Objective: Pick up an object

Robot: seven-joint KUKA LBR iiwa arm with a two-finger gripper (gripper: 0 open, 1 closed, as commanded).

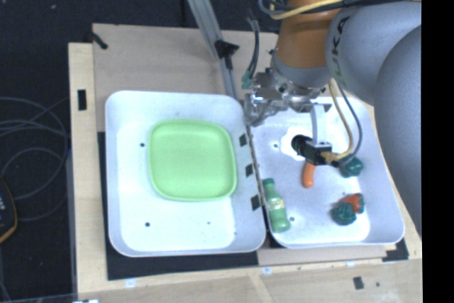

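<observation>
Two shallow white bins are seen: left bin (120, 152), right bin (319, 227). One light green square plastic plate (191, 160) is laid in the left bin. In the right bin are counted one green plastic bottle (274, 206), one orange carrot-like piece (308, 175), one teal lump (351, 167) and one teal-and-orange lump (345, 211), possibly toys. The gripper (257, 108) is placed at the right bin's upper left corner; whether it is apart or together cannot be told.

1 fixed camera looks down aslant on both bins (120, 174).

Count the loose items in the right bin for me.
4: a green bottle by the left wall, an orange piece mid-bin, a teal piece to its right, and a teal-and-orange piece near the front right corner. The arm may hide more.
</observation>
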